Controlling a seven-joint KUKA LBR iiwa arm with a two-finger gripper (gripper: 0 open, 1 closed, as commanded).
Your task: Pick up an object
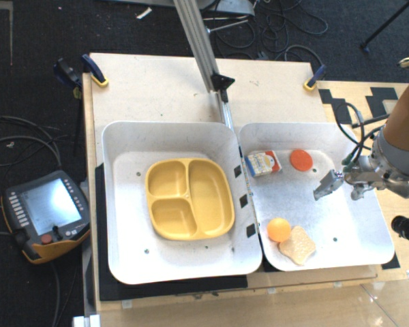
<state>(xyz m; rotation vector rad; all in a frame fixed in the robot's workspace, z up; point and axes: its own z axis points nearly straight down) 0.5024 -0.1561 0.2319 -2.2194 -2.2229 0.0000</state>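
Plainly, four small items lie in the right bin (368,247).
Gripper (341,184) at three o'clock, fingers spread, holding nothing; round orange ball (279,229) at six, touching a rough tan bread slice (298,245).

A robotics lab: clamped bench (157,87), teach pendant (44,213) and loose cables (273,19) on the floor.

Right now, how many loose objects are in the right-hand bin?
4. A small carton lies near the bin's far left corner, a red disc beside it, an orange ball near the front, and a bread-like piece touching the ball. The gripper might hide more.
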